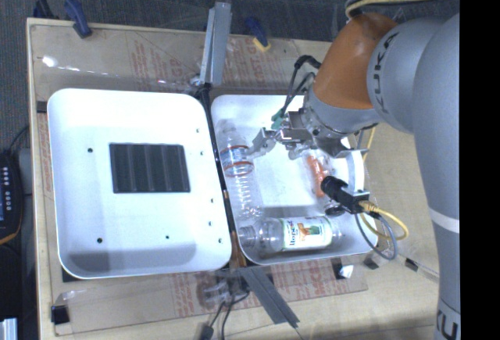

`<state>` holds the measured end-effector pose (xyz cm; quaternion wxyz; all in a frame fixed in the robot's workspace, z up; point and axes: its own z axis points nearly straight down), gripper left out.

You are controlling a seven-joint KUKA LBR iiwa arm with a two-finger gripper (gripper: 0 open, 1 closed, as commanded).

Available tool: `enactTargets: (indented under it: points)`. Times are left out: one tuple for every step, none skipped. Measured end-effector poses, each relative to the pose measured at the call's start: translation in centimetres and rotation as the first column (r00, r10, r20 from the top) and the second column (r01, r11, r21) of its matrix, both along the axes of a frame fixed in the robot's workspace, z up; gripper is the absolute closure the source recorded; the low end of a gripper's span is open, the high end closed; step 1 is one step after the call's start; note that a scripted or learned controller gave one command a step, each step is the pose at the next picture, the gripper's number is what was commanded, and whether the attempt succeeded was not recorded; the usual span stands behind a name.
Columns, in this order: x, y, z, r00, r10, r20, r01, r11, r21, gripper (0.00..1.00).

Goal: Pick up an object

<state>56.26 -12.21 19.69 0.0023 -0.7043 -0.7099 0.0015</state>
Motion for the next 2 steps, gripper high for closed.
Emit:
enactTargets:
  points:
    - [1.5, -6.6, 1.2, 0.985, 0.171, 0.005, -0.171, 0.985, -0.002, 0.00]
    - [0.6, -8.8, -1.4, 0.965, 0.263, 0.002, -0.263, 0.965, 0.001, 0.00]
